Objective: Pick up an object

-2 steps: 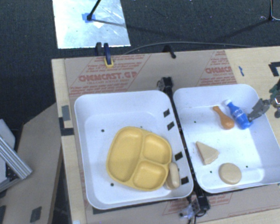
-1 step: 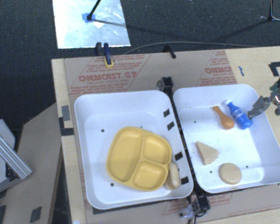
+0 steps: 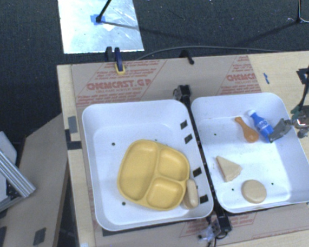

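Note:
In the right bin (image 3: 296,185) lie a small blue bottle (image 3: 260,124), a wooden spoon (image 3: 247,129) just left of it, a pale wedge-shaped piece (image 3: 229,168) and a round tan disc (image 3: 254,191). My gripper (image 3: 283,128) reaches in over that bin's right rim, its tip just right of the blue bottle and close to it. Nothing shows held in it. The left bin (image 3: 100,152) holds a yellow divided tray (image 3: 154,174) with a beige roll-like piece (image 3: 191,194) against its lower right corner.
A raised divider with black clips (image 3: 195,143) runs between the two bins. Both bins sit on a cardboard sheet (image 3: 139,78) on the bench. A metal plate (image 3: 98,22) lies beyond the bench, and an aluminium frame (image 3: 4,167) stands at the far left.

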Tool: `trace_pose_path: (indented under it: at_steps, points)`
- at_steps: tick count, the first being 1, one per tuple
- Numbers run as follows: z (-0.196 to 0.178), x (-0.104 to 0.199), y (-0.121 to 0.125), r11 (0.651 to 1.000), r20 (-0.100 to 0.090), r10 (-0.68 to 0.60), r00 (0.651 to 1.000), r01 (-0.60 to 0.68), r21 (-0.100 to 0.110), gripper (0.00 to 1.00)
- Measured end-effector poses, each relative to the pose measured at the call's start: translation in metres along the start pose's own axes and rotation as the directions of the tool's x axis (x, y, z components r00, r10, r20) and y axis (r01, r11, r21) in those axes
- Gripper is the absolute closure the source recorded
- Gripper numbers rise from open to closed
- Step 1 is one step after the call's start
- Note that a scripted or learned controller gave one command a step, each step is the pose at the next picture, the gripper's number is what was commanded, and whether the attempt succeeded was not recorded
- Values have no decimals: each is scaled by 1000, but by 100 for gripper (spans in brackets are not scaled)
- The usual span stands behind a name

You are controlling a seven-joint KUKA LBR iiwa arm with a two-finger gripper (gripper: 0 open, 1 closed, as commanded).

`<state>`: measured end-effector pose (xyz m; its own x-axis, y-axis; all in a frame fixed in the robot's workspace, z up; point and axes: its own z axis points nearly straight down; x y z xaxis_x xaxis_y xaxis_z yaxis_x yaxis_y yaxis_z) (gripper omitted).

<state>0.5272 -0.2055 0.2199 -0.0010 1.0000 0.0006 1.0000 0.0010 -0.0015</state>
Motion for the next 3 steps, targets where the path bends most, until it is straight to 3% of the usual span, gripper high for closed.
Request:
trace_pose_path:
  at_steps: [2, 3]
  points:
    - [107, 20, 1, 1000, -1, -1, 1000, 1, 1, 0]
    - [94, 19, 3, 1000, 2, -1, 1000, 1, -5, 100]
